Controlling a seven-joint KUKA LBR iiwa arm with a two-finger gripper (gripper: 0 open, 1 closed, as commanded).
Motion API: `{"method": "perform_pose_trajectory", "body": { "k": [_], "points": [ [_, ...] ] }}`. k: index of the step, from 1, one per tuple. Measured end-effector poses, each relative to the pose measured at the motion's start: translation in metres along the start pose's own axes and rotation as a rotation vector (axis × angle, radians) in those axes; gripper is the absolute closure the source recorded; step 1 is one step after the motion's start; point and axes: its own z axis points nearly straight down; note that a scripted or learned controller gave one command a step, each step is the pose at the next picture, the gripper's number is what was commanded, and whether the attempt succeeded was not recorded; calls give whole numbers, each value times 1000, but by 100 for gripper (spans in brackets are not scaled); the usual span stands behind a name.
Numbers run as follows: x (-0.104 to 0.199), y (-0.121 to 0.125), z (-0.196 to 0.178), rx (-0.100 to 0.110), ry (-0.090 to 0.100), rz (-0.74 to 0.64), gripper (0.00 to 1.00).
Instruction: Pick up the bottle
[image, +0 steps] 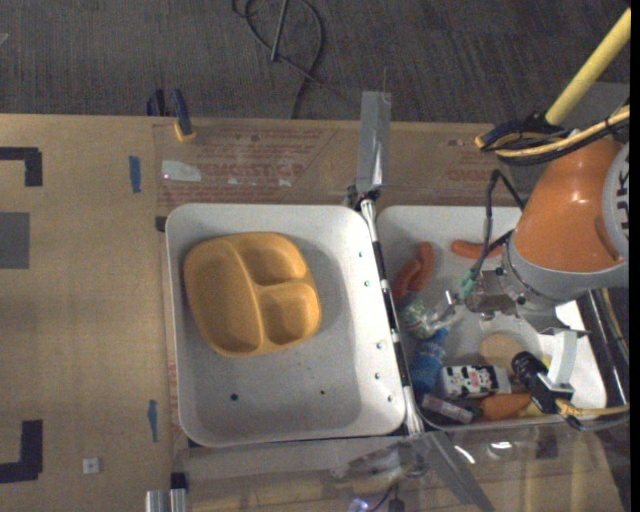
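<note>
**A:** Looking down from the overhead camera, what sits in the left bin (190, 400)?

**B:** A yellow-orange divided plate (251, 292) with three compartments, lying flat in the upper left part of that bin. The rest of the floor there is bare white.

**A:** And the right bin (400, 222)?

**B:** Crowded. A red sausage-shaped toy (412, 271) lies near its left wall, another orange-red piece (468, 247) lies near the back wall, and an orange carrot-like thing (505, 405) rests along the front edge. A small white carton with black markings (471, 379) lies just behind that carrot.

**A:** Where is the bottle?

**B:** The bottle (430, 352) lies on the bin floor by the left wall, a clear body with a blue label, below the red sausage toy and left of the carton. Its upper end, with some green on it, is close under the gripper tip.

**A:** And the arm?

**B:** The arm (568, 215) reaches in from the right, its orange band over the bin's right half. The gripper (452, 305) points left, low over the clutter, just above the bottle's upper end.

**A:** Is it gripping anything?

**B:** I cannot tell; the tip is small and blurred against the objects.
</note>
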Motion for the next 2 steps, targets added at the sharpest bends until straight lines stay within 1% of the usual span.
{"method": "perform_pose_trajectory", "body": {
  "k": [1,2],
  "points": [
    [2,-26,0,4,1,9,0],
    [-33,-16,94,-12,-2,180,0]
  ]
}}
